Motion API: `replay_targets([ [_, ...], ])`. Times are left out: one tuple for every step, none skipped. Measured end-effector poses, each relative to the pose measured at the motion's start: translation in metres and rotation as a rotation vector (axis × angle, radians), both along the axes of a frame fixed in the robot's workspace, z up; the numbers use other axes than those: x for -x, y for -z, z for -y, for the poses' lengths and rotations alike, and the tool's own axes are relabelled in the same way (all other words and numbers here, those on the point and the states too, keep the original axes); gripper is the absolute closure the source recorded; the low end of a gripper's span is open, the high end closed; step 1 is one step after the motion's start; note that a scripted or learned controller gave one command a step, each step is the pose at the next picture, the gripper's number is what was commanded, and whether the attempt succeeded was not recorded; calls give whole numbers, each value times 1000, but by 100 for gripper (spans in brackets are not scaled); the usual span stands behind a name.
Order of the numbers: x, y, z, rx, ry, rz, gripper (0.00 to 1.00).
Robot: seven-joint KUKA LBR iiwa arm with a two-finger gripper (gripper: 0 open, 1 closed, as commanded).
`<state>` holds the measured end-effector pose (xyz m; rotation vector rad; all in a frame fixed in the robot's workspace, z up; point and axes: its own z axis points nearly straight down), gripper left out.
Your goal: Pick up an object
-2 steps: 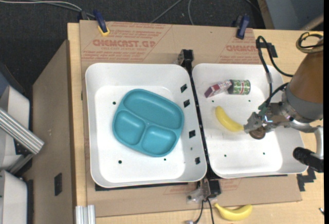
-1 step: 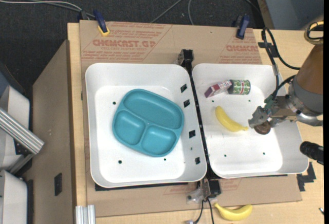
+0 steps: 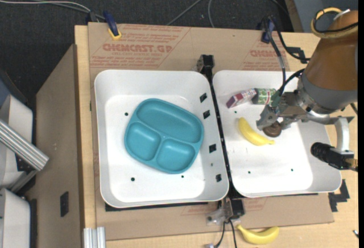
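Observation:
A yellow banana [image 3: 252, 133] lies in the right bin [image 3: 296, 181], near its left side. A small bottle [image 3: 250, 96] with a purple label and green end rests at the back of that bin. My gripper [image 3: 271, 125] hangs low over the right bin, right at the banana's right end and just in front of the bottle. A blue divided plate [image 3: 164, 135] sits in the middle of the left bin [image 3: 111, 178].
A second banana [image 3: 260, 234] lies outside the bins on the cardboard at the front edge. Clamps and cables sit along the bench's back. A black fitting [image 3: 333, 155] pokes in over the right bin's right rim.

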<state>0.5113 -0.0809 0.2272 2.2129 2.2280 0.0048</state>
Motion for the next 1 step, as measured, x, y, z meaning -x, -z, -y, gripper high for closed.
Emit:
replay_targets([
  [-28, -1, -57, -1, -1, 0, 100],
])
